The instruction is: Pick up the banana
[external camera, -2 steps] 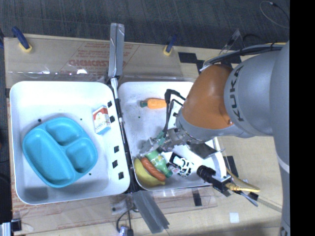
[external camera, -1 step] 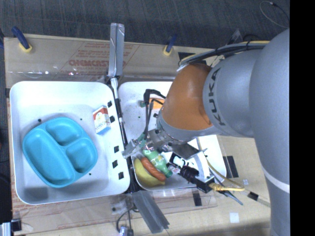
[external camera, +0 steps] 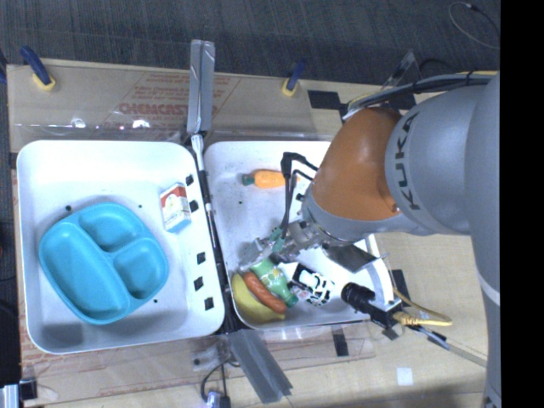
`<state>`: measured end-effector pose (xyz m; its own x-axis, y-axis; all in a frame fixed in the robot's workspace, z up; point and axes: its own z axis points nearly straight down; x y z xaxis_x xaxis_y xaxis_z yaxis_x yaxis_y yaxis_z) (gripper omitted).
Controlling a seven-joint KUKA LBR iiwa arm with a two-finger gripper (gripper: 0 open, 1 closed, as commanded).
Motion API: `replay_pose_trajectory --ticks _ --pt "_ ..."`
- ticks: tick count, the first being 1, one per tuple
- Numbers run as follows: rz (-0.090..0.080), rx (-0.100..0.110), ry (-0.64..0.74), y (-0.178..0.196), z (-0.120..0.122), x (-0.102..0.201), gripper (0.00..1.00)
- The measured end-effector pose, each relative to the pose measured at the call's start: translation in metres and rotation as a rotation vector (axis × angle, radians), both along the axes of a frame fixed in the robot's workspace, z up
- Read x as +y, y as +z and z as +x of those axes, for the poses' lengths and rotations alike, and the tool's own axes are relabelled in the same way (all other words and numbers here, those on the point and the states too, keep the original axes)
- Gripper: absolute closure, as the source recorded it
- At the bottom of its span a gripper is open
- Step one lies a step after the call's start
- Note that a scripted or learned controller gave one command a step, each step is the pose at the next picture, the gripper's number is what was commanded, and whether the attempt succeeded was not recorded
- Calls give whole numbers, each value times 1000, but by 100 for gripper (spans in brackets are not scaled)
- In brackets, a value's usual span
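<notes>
I place the gripper (external camera: pixel 276 246) low in the right bin (external camera: pixel 229 164), just above the banana (external camera: pixel 246 300); I cannot tell its grasp state. The banana lies at the bin's near edge beneath a green item (external camera: pixel 274 274) and a carrot-like piece (external camera: pixel 270 296). I judge the step as approach: next, descend onto exposed yellow surface, avoiding the clutter.

Dark grey carpet-like floor (external camera: pixel 255 11) fills the top of the frame, with a thin cable (external camera: pixel 476 15) curling at the upper right. Below it lies the surface (external camera: pixel 102 92), covered in tan cardboard with faint red printing in the upper middle. Two blue clamps (external camera: pixel 38 68) grip its far edge, at upper left and upper centre. Strips of black tape (external camera: pixel 327 102) mark it right of centre. Lighting is even and soft, with only faint shadows.
</notes>
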<state>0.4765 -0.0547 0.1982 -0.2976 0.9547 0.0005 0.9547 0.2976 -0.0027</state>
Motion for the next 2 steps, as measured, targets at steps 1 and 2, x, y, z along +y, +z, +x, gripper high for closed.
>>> replay_pose_trajectory --ticks 1,2 --pt "1 2 46 -8 0 45 0" --pt "0 -1 114 -8 0 -29 0"
